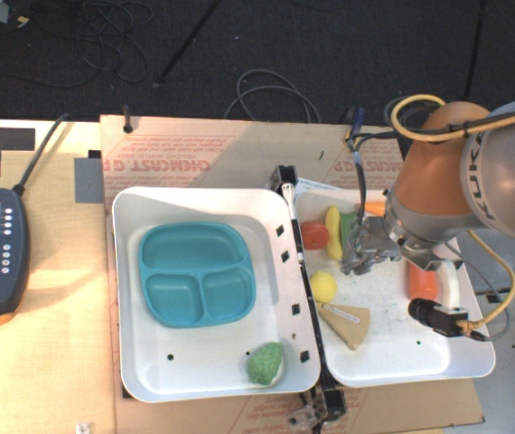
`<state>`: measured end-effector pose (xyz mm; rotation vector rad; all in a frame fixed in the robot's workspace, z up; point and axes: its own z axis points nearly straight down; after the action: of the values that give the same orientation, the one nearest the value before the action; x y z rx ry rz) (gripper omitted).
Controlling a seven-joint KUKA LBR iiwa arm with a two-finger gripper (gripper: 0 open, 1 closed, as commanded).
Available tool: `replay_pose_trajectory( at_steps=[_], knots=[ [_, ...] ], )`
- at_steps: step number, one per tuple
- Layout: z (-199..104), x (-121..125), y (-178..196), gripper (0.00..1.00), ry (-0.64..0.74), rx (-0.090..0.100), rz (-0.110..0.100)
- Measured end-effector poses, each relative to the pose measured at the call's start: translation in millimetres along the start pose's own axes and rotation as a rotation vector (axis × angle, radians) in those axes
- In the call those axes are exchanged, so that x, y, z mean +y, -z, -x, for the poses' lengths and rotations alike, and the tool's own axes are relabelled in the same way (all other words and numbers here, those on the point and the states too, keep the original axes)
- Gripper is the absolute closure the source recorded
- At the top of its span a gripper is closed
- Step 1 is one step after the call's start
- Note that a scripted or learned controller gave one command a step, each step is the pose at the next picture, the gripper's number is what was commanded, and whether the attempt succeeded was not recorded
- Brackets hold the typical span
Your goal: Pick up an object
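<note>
Jaws (359,253) of the KUKA arm are hanging low over the right bin (420,364), close beside a yellow banana (333,231) and a green piece (347,228); how far apart they are standing cannot be told. A red tomato (314,235), a lemon (323,286) and a cheese wedge (347,323) are lying nearby, while a teal divided plate (197,273) and green broccoli (266,364) are sitting in the left bin (131,333).
</note>
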<state>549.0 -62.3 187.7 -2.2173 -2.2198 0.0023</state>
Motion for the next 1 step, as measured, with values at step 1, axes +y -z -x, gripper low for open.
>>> replay_pose_trajectory(
  at_steps=[1],
  knots=[
    [-7.1, 0.8, 17.9, 1.0, 0.0, -0.001, 0.002]
  ],
)
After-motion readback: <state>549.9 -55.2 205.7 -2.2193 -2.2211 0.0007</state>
